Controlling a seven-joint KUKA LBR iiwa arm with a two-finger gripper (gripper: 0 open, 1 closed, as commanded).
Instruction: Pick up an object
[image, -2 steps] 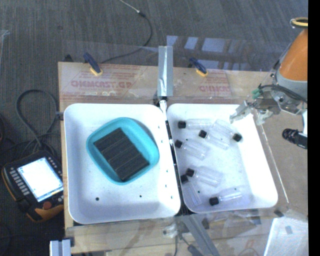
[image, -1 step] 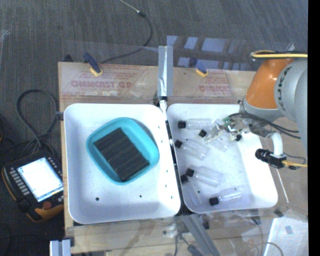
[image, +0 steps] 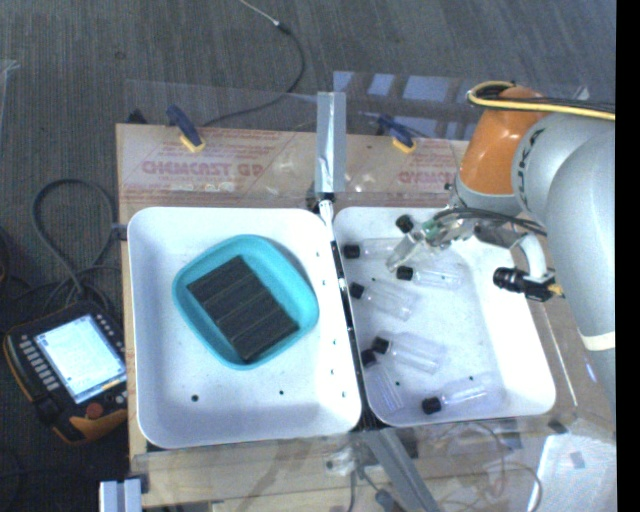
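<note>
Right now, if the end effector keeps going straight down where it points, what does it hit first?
Probably the clear black-capped vial under the end effector in the right bin; depth is unclear.

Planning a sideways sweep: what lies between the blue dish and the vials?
In the camera view, the two bins' adjoining white rims separate the blue dish from the clear black-capped vials.

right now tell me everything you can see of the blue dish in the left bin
The blue dish is a shallow, rounded-square tray of glossy turquoise plastic, lying flat and turned at a slant in the middle of the left bin. A dark ribbed rectangular block lies inside it, covering most of its floor. Nothing else touches it.
</note>
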